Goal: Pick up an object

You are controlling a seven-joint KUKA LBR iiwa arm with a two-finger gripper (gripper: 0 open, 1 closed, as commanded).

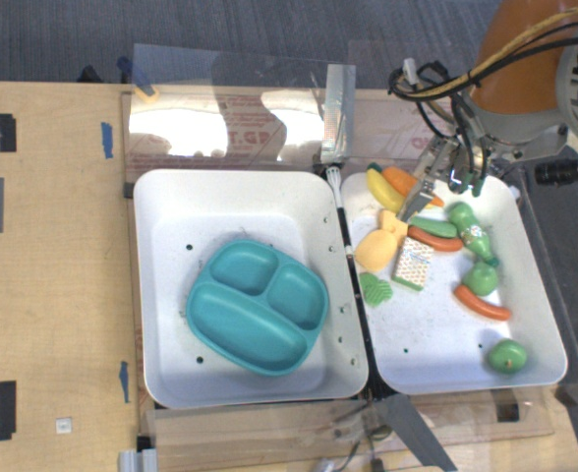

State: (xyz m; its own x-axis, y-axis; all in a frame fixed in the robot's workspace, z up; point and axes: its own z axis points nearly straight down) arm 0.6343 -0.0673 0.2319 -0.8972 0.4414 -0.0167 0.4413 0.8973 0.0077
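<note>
The task names no one object, and the candidates lie together in the right-hand shallow white bin. At its far end a yellow plastic banana lies against a small orange piece. Just nearer sits a pale yellow pear-shaped toy, touching a small speckled white packet; a green ridged leaf-like piece lies in front of the pear. To the right a flat green and orange-red piece sits beside a dark green toy vegetable. Below that are a round green piece, an orange-red sausage-like toy and, alone near the front corner, a green apple-shaped toy.

The two-finger gripper hangs over the far end of this bin, just above the banana and the green-orange piece. Whether it is open or gripping anything cannot be told from this view.

The left-hand shallow white bin holds a teal plastic plate with three compartments, lying flat and slightly tilted in plan.
</note>
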